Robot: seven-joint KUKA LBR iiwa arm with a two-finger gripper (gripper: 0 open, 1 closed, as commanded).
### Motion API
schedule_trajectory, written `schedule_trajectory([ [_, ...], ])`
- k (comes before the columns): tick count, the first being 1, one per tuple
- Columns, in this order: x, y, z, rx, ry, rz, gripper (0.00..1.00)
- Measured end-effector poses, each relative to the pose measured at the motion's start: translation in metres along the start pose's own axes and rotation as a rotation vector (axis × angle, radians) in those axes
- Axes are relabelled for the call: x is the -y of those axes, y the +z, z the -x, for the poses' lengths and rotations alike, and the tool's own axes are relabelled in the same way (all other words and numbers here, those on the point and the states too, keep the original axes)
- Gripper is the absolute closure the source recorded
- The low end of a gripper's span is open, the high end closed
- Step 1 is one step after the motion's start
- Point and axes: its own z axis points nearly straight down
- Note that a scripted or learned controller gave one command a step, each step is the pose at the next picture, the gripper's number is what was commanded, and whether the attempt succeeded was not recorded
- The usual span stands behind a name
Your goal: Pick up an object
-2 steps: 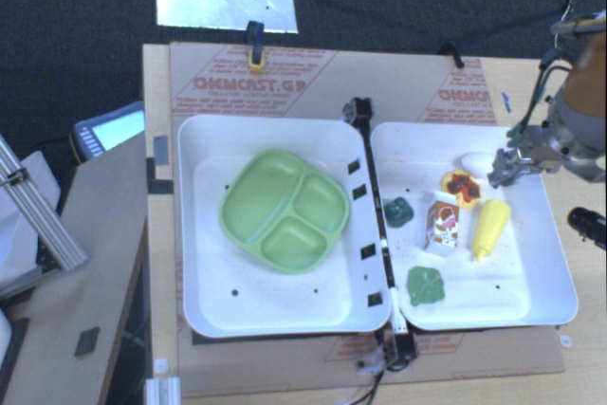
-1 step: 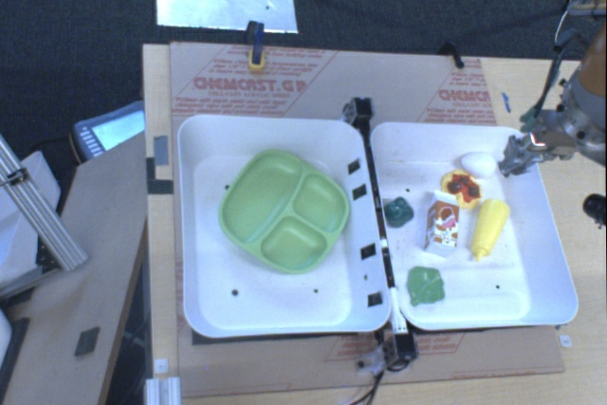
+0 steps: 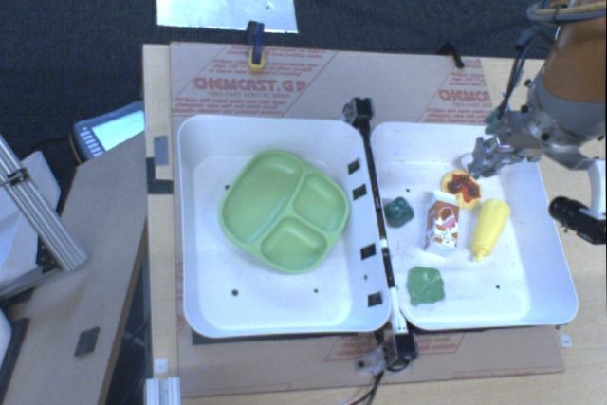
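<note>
In the right bin (image 3: 531,299) lie several small objects: a round red and yellow toy (image 3: 462,187), a yellow corn-like piece (image 3: 488,227), a small red and white carton (image 3: 443,224), a dark green lump (image 3: 397,211) and a light green lump (image 3: 426,285). My gripper (image 3: 482,158) hangs just above and to the right of the red and yellow toy, at the back of the right bin. Nothing shows between its fingers, and their spacing is unclear.
The left bin (image 3: 204,299) holds a light green divided plate (image 3: 285,211). A black divider with clips (image 3: 373,204) runs between the bins. The bench's cardboard edge (image 3: 332,76) lies behind both bins.
</note>
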Motion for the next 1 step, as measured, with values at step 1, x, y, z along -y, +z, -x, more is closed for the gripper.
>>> schedule_trajectory([
  [1, 0.0092, -0.0006, -0.0488, 0.0, 0.0, 0.0, 1.0],
])
